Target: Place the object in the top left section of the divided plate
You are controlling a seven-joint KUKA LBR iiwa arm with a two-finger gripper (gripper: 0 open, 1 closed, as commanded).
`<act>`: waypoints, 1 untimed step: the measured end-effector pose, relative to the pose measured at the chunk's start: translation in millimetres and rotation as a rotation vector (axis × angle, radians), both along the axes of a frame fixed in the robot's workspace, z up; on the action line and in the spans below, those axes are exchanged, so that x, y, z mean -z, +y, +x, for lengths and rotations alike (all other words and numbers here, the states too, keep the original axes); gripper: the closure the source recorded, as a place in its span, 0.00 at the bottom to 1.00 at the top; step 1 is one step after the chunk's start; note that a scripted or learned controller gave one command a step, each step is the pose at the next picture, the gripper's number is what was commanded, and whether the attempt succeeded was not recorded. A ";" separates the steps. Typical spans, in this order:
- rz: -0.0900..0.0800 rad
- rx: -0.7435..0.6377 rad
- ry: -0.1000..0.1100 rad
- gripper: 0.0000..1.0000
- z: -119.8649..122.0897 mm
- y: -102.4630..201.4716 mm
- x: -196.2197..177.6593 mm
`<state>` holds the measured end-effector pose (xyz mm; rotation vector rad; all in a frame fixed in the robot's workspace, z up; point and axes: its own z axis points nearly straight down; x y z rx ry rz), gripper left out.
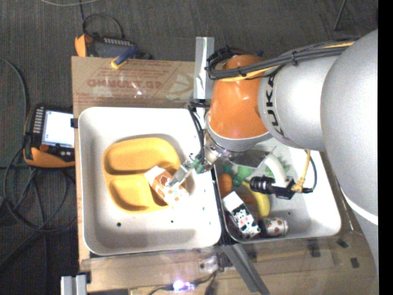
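You have the gripper clamped on a small orange-and-white box at the yellow divided plastic plate's right edge; clutter including a banana fills the right white bin.

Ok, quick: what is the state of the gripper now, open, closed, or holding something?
Gripper: closed on the small orange and white box, above the right edge of the yellow plate.

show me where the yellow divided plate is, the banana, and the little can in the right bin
yellow divided plate (pixel 126 155): camera view, bare floor of its upper section.
banana (pixel 263 204): camera view, middle of its yellow body.
can (pixel 274 227): camera view, its side.
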<state>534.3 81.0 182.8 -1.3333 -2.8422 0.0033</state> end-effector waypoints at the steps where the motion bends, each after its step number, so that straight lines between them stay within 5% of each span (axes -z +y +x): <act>1: 0.000 -0.264 -0.003 0.00 4.3 -78.3 -4.7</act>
